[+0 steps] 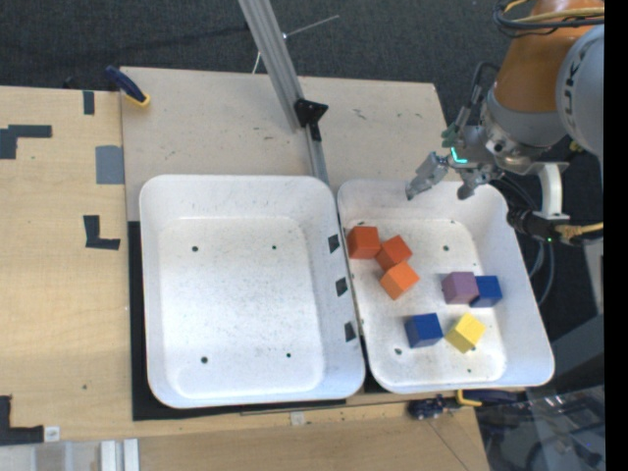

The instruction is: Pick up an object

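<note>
The tool hangs over the far edge of the right bin, its two fingers spread and grasping nothing. The blocks lie nearer than it; the closest (I judge) is the orange-red cube, near and left of the tool, touching another orange cube.

Fixed overhead camera (slanted) overlooking both bins.
</note>
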Controlling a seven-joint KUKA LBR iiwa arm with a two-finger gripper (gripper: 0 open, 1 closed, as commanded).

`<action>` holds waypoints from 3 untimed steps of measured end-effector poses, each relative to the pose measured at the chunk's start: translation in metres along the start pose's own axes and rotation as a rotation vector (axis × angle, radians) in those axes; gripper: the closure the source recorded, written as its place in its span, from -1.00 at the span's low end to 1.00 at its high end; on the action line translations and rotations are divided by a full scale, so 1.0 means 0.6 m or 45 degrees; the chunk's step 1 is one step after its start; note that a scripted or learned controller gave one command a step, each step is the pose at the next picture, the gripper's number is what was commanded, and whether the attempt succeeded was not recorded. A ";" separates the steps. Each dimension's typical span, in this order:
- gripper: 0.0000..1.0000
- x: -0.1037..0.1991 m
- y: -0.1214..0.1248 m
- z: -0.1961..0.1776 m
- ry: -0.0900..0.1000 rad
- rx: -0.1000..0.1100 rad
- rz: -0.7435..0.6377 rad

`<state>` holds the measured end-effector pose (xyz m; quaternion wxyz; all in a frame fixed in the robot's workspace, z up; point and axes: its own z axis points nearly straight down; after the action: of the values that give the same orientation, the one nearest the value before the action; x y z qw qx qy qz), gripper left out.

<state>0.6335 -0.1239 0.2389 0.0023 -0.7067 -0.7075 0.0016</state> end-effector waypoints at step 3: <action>-1.00 0.002 0.000 0.143 -0.002 0.001 -0.001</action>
<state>0.6328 -0.1225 0.1530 0.0019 -0.7065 -0.7077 0.0023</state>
